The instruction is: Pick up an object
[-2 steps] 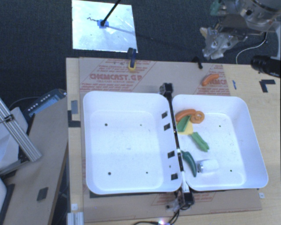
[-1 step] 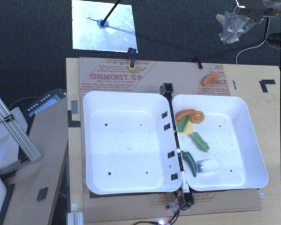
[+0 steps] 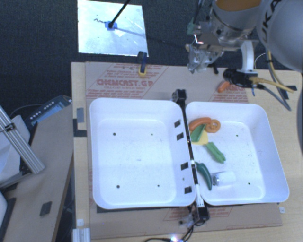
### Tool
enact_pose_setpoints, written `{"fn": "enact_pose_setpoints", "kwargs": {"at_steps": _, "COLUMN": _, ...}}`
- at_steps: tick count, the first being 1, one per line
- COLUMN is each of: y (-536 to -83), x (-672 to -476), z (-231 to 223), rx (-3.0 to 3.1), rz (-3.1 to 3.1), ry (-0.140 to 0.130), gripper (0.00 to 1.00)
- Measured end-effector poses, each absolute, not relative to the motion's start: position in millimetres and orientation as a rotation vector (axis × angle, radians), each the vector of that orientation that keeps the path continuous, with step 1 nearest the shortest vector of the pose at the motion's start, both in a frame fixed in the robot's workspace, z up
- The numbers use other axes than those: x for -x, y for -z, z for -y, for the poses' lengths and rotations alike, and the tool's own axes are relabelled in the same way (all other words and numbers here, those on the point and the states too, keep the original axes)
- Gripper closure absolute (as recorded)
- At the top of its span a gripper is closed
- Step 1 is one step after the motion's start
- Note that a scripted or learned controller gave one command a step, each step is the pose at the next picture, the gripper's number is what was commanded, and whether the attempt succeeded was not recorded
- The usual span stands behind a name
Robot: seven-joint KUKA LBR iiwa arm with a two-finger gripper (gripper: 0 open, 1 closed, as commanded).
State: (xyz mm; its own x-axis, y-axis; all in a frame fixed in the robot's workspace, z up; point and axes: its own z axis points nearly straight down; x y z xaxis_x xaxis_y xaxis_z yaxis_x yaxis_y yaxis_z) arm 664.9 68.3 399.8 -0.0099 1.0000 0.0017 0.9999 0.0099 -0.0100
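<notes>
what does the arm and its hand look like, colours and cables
The arm is smooth grey with an orange band above the wrist. Below it sits a silvery metal wrist block, and the hand is small, grey metal. Yellow and grey cables trail off beside it.
</notes>
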Motion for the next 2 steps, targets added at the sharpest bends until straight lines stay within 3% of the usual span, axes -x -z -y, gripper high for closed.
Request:
{"fn": "enact_pose_setpoints", "kwargs": {"at_steps": 1, "y": -254.0, "x": -633.9, "z": -104.8, "rx": 2.205, "rz": 2.222, "ry": -0.017, "gripper": 1.00}}
{"fn": "enact_pose_setpoints", "kwargs": {"at_steps": 2, "y": -181.2, "x": -545.7, "z": -60.7, "rx": 2.218, "rz": 2.211, "ry": -0.018, "gripper": 1.00}}
